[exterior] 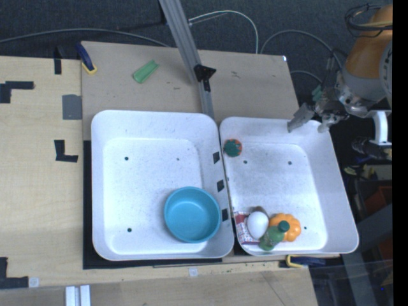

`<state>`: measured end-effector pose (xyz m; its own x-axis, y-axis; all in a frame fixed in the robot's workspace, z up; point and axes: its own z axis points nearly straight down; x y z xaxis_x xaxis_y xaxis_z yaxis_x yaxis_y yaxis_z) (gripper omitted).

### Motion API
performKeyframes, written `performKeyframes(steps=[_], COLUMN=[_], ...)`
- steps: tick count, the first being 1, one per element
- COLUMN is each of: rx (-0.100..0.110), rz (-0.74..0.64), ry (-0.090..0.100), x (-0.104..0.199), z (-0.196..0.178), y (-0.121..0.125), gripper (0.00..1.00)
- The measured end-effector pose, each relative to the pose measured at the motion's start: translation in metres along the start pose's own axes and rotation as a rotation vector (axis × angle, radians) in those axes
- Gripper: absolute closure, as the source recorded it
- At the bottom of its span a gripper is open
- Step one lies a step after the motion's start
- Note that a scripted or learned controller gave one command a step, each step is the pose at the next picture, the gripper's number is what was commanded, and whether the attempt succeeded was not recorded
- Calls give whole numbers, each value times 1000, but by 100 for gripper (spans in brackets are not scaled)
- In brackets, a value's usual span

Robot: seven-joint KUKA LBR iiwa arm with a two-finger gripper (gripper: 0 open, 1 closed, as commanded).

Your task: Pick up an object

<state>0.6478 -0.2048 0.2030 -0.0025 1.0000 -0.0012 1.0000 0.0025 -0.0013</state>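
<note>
Blue bowl (191, 213), white bins (153, 123), wooden bench (38, 171)

arm (373, 50): cut by right edge | green item (272, 236): partly behind egg (257, 224)

We see a wooden bench (255, 85) carrying two white bins (108, 171); a green block (145, 71) lies behind the left bin.
</note>
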Motion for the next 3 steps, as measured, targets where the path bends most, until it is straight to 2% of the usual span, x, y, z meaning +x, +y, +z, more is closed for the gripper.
performKeyframes(steps=[1, 3], rx=[1, 4], rz=[0, 0], ry=[0, 1], x=[0, 10], z=[0, 94], y=[0, 10], gripper=[0, 0])
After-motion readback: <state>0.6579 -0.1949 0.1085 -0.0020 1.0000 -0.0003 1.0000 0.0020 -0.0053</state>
